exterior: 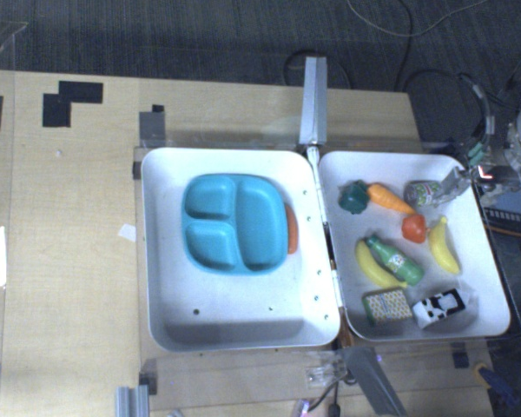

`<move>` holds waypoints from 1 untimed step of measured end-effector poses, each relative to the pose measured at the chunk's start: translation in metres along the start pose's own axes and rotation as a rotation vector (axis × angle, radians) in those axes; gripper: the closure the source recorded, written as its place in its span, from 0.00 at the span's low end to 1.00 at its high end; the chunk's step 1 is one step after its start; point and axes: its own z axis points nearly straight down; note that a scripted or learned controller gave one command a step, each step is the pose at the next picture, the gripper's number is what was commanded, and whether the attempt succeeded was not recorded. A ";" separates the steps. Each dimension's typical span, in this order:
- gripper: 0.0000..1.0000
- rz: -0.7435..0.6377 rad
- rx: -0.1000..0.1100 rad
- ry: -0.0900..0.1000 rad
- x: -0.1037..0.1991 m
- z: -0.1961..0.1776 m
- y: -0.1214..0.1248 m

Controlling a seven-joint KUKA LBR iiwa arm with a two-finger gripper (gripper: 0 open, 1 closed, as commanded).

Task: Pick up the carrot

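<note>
Carrot (389, 198) lying in right bin (495, 307) near its back wall, green toy (354, 197) touching its left end, can (423, 193) just beside, end effector (459, 181) at right rim, opening impossible to tell

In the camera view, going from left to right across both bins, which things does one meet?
Blue tray → green pepper-like toy → carrot → red tomato-like toy → right-hand banana, with the gripper above it.

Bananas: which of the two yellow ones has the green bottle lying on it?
The left banana, low in the right bin; the green bottle overlaps it. The other banana lies apart, further right.
</note>
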 end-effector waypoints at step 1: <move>0.00 -0.231 -0.003 -0.002 -0.025 -0.103 -0.013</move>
